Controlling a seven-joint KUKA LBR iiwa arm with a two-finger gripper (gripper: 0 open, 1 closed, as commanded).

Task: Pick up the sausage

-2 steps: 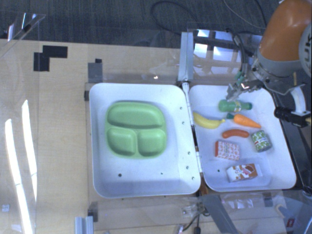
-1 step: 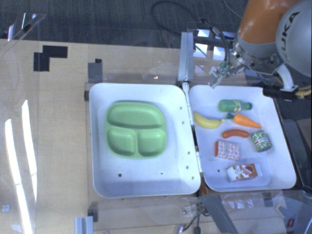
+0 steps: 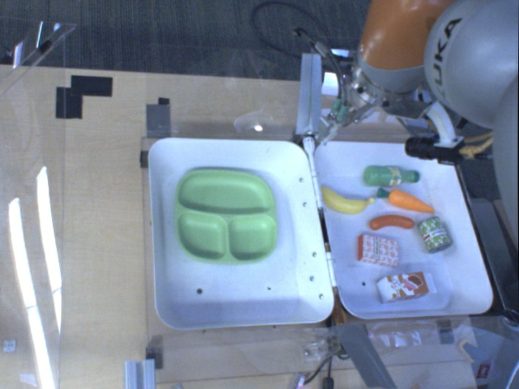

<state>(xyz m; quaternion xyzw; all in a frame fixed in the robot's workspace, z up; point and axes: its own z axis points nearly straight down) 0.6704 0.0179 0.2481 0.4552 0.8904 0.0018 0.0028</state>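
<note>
The sausage (image 3: pixel 392 222), short and reddish-orange, lies on its side in the middle of the right bin (image 3: pixel 474 290). It rests below a carrot and left of a small green can. My gripper (image 3: pixel 331 123) hangs at the back left corner of the right bin, above the rim between the two bins. It is well behind and left of the sausage, and nothing can be seen in it. The grey arm with its orange band (image 3: pixel 401 14) rises behind it at the top right.
Around the sausage lie a banana (image 3: pixel 345 203), a green bottle (image 3: pixel 391 175), a carrot (image 3: pixel 409 202), a green can (image 3: pixel 435 234), a red-and-white packet (image 3: pixel 379 250) and a small carton (image 3: pixel 403 286). The left bin (image 3: pixel 235 302) holds a green divided plate (image 3: pixel 225 215).
</note>
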